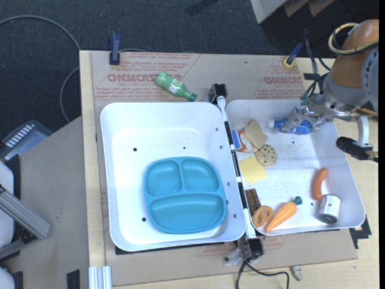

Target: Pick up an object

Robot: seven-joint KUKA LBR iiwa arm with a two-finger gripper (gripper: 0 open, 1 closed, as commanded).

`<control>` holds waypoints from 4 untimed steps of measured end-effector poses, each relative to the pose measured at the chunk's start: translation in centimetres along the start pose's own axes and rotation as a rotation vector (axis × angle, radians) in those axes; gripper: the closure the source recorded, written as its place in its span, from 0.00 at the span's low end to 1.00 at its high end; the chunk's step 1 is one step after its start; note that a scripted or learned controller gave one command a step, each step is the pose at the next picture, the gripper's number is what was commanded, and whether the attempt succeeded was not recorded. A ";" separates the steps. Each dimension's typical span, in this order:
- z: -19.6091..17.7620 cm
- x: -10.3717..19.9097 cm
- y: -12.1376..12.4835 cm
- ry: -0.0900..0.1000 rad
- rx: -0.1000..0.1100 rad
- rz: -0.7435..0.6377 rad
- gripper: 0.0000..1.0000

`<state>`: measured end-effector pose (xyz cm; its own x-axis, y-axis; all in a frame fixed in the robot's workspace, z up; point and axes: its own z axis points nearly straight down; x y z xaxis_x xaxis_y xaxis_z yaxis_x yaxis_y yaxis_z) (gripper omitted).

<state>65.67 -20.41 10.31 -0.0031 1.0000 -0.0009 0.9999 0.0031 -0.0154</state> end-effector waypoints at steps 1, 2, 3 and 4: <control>1.9 6.2 0.5 -0.002 0.012 0.002 1.00; -4.7 5.3 -3.6 0.000 -0.016 0.004 1.00; -4.7 5.3 -3.6 0.001 -0.015 0.003 0.00; 1.5 9.1 -6.8 -0.003 -0.026 0.005 0.00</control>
<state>58.81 -11.34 8.92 0.0018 1.0000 -0.0039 0.9999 -0.0017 0.0107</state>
